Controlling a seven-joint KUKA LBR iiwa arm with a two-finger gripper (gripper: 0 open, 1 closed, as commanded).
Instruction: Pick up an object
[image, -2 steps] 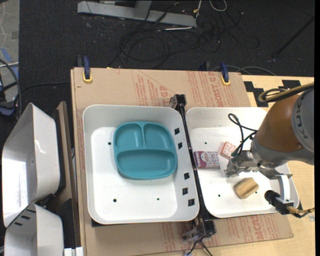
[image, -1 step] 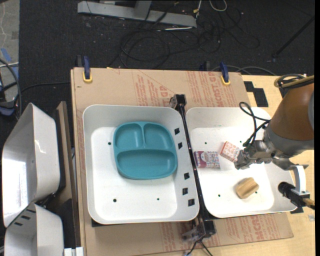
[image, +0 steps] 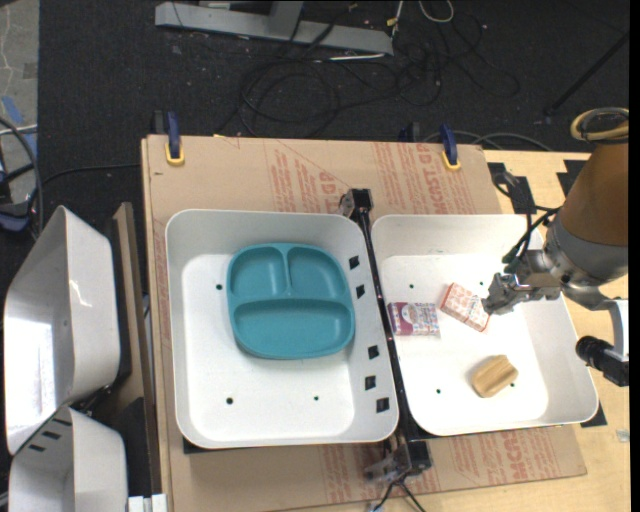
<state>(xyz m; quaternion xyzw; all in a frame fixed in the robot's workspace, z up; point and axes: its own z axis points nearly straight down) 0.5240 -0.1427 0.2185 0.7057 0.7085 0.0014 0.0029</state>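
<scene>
You have two white bins side by side on the worktop (image: 270, 165). In the left bin (image: 190, 300) lies a teal tray (image: 290, 302) with three compartments, set a little toward 12 o'clock of the bin's middle.

The right bin (image: 420, 250) holds three small things. A purple-and-white packet (image: 414, 319) lies flat at the bin's 9 o'clock side, close to the divider. Just at its 3 o'clock sits a pink packet (image: 464, 305), tilted. A tan block (image: 494, 376) rests toward 5 o'clock, well apart from both packets.

Your arm (image: 600, 215) comes in from 3 o'clock, and the tool (image: 499, 296) hangs low over the right bin, just at the 3 o'clock edge of the pink packet. You cannot tell from this view whether the tool touches that packet, nor whether it is open or closed; nothing visibly sits in its grip.
</scene>
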